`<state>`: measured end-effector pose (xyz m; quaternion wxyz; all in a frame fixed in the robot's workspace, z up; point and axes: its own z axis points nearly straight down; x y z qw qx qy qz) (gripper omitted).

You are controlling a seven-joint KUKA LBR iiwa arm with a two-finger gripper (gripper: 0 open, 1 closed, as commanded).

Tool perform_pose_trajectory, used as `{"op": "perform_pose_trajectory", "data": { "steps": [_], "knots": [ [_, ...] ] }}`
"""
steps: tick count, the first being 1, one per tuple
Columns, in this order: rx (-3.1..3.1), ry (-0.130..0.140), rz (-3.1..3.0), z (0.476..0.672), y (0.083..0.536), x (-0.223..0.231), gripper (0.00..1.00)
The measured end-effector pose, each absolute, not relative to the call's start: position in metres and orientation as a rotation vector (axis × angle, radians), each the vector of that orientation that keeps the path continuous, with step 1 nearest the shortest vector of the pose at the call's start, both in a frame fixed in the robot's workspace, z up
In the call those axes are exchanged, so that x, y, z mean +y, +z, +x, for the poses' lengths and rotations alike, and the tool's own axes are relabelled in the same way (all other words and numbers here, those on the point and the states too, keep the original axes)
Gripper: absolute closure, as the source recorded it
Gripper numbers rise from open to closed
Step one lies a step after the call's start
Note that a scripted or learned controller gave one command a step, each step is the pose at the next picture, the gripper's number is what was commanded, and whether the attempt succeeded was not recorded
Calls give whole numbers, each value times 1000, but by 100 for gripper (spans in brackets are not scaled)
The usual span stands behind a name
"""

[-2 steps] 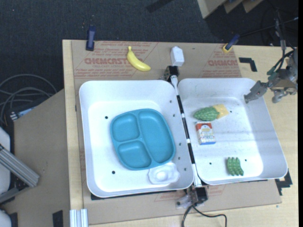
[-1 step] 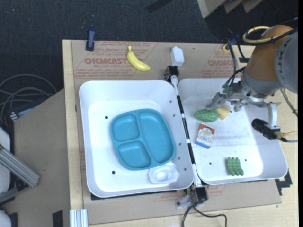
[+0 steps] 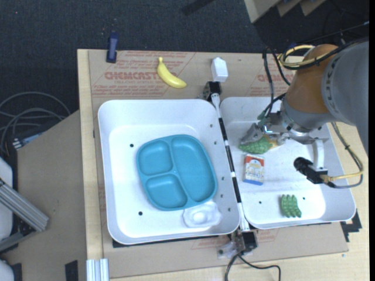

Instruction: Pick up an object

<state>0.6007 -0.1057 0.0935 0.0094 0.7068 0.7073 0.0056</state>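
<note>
Now, from above, my claw [image 3: 256, 134] hangs low in the right bin [image 3: 337, 206], right at the green packet [image 3: 255, 147]; whether it is spread or pinching I cannot tell. That packet looks light and crinkly, likely slippery, so I would pinch across its narrow middle.

Grey arm [image 3: 351, 81], orange band [image 3: 307, 86] (yellow cable)

green flat object [image 3: 256, 147] lying in the right bin [image 3: 337, 206], near its upper left. small carton [image 3: 254, 171] just below it; green ridged piece [image 3: 290, 206] near the front edge.
</note>
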Motion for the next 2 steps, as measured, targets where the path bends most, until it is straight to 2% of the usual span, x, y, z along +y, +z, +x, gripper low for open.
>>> {"op": "perform_pose_trajectory", "data": {
  "steps": [1,2],
  "knots": [
    [2205,23,2205,602,105,-106,100],
    [2205,23,2206,602,105,-106,0]
  ]
}}
